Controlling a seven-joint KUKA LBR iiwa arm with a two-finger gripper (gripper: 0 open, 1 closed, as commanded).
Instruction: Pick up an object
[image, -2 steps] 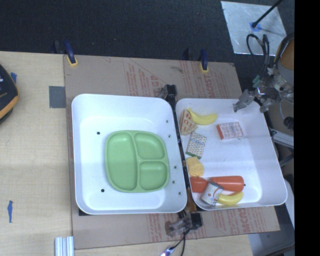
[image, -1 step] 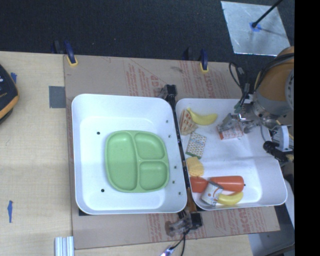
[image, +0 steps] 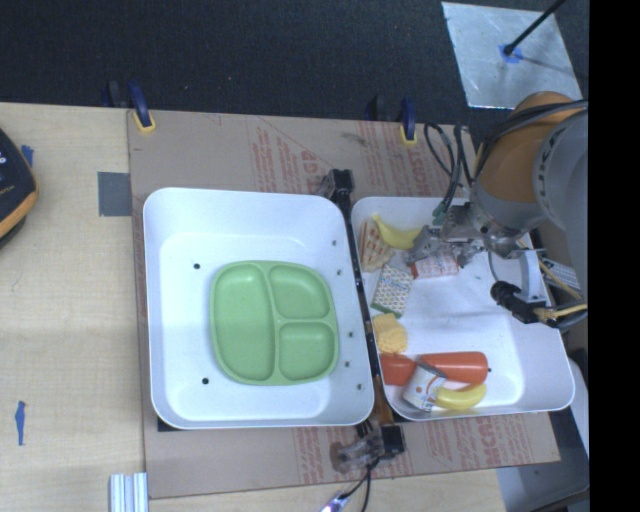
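The right bin holds several small items. A yellow banana-shaped piece and a tan wedge lie at its far left corner. A patterned packet and a yellow lump sit along the left wall. At the front lie an orange-red cylinder, a second yellow banana and a small silver piece. My gripper hangs low over the bin's far middle, right above a small red-and-white box that it partly hides.
The left bin holds a green divided plate. A black-and-orange device lies at the bench's left edge. Cables and a black fitting trail from the wrist over the right bin's right side.
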